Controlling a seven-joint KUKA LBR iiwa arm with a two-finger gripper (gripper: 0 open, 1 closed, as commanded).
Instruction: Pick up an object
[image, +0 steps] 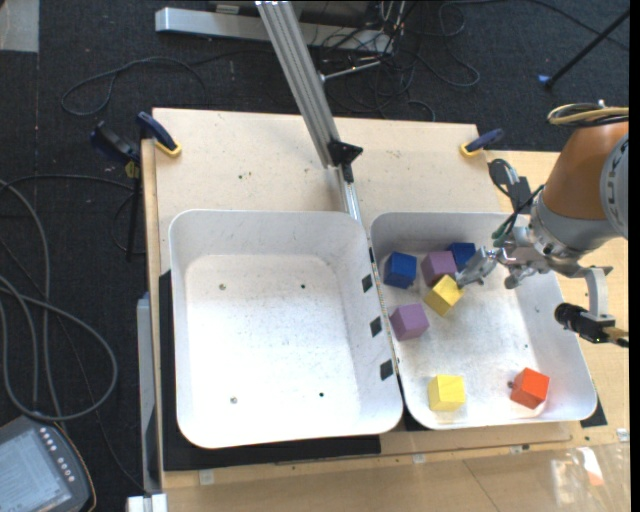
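Gripper (482, 268) low in right bin (560, 345), beside yellow cube (443, 294) and purple cube (437, 265). Fingers' state: cannot tell. Nothing visibly lifted; every block down in bin. Grasp and lift apparently left to do.

Left bin (200, 300) lies open; blocks (425, 285) crowd the right bin (560, 350).

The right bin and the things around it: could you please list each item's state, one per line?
Right bin: holds all seven blocks.
Left bin: beside it, no blocks inside.
Blue block: resting, near the divider.
Second blue block: behind the cluster, partly hidden.
Purple block: resting, upper cluster.
Tilted yellow block: beside the gripper.
Lower purple block: resting alone.
Front yellow block: resting flat.
Orange block: near the front corner.
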